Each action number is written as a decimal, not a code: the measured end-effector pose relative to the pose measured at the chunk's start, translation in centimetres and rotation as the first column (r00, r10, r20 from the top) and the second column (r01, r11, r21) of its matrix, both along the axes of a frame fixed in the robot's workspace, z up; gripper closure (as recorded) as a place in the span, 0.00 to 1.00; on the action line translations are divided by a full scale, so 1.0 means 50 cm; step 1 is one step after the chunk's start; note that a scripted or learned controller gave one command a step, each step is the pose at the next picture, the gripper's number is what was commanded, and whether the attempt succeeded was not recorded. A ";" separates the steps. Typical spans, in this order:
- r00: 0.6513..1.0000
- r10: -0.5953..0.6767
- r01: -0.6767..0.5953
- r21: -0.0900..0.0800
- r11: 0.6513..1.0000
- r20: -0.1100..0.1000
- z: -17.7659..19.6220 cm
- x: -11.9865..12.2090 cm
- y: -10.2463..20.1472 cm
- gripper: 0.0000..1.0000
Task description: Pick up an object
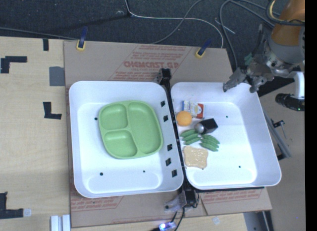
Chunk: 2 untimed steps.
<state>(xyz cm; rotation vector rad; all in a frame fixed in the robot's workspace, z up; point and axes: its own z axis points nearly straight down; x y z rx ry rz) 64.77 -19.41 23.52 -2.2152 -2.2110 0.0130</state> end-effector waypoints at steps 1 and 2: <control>1.000 0.003 -0.003 -0.003 1.000 0.013 0.016 0.005 0.001 0.00; 1.000 0.004 -0.004 -0.003 1.000 0.009 -0.092 0.019 0.016 0.00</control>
